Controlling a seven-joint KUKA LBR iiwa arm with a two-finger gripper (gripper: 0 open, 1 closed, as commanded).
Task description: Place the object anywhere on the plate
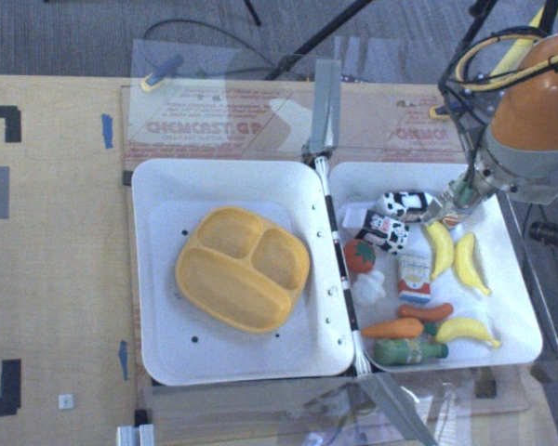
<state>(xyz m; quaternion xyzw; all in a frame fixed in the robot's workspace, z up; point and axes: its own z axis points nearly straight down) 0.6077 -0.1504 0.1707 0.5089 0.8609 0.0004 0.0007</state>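
Observation:
A yellow three-compartment plate lies in the left bin with nothing on it. The right bin holds the toy objects: a black-and-white cow, a black-and-white carton, a red tomato, a small white-and-orange box, two bananas side by side, a third banana, a carrot and a green bottle. My gripper hangs low over the far part of the right bin, just right of the cow and above the bananas.
A metal divider runs between the two bins. Clear plastic sheeting lies behind the bins. Cables loop above the arm at the right. Wooden bench surface stretches to the left.

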